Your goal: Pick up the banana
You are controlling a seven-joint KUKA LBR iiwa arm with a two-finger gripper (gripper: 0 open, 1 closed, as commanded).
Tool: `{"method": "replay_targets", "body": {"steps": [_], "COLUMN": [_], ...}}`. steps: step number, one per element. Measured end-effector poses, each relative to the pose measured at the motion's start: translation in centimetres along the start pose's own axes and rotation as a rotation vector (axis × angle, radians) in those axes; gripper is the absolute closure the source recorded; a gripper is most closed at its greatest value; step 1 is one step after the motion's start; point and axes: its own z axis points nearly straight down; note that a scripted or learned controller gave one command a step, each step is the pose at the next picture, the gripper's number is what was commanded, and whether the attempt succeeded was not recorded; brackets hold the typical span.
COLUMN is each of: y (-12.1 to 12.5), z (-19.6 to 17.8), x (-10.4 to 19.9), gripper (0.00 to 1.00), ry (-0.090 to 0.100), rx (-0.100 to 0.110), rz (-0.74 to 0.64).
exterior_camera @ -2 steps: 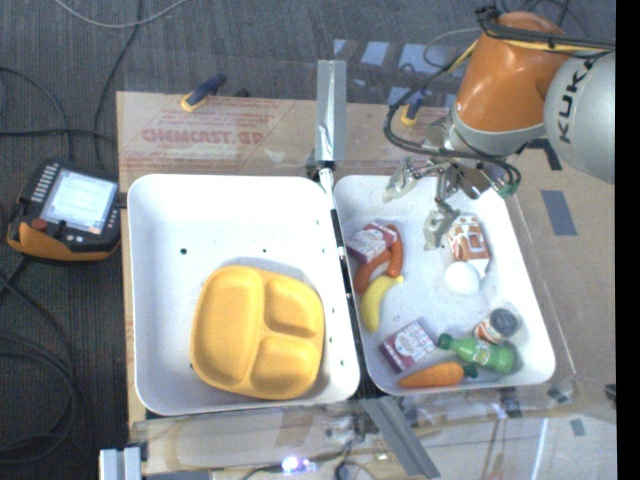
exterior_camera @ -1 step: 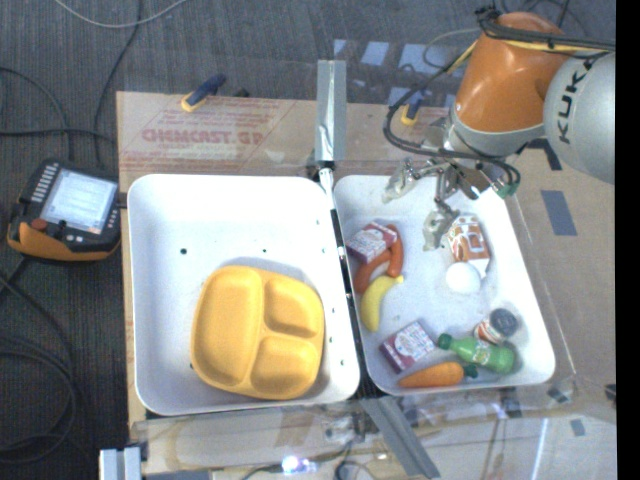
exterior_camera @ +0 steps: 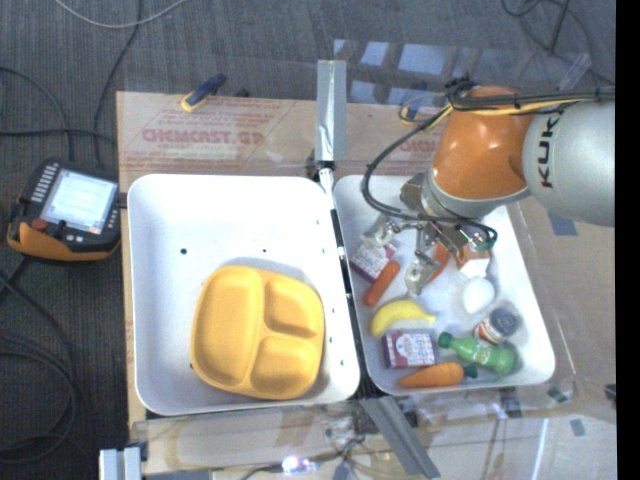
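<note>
The yellow banana (exterior_camera: pixel 402 316) lies in the right bin (exterior_camera: pixel 535 368), near its middle, curved with its tips pointing down. My gripper (exterior_camera: pixel 420 266) hangs just above and slightly right of it, under the orange wrist band (exterior_camera: pixel 482 158). Nothing shows held in the gripper. The arm hides the back of this bin.
Packed around the banana are a small carrot (exterior_camera: pixel 381 282), a red box (exterior_camera: pixel 410 348), a large carrot (exterior_camera: pixel 432 375), a green bottle (exterior_camera: pixel 480 354), a white lump (exterior_camera: pixel 478 294) and a small jar (exterior_camera: pixel 501 323). A yellow divided plate (exterior_camera: pixel 260 333) sits in the left bin (exterior_camera: pixel 160 218).
</note>
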Motion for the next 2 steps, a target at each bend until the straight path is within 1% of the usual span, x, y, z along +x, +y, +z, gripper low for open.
{"method": "replay_targets", "body": {"steps": [1,2], "y": [6.4,5.0], "z": [-8.7,-1.2], "x": [2.8,8.7], "gripper": [0.0,0.0], "ry": [0.021,0.017], "rx": [-0.016,-0.011], "rz": [-0.032,-0.055]}}
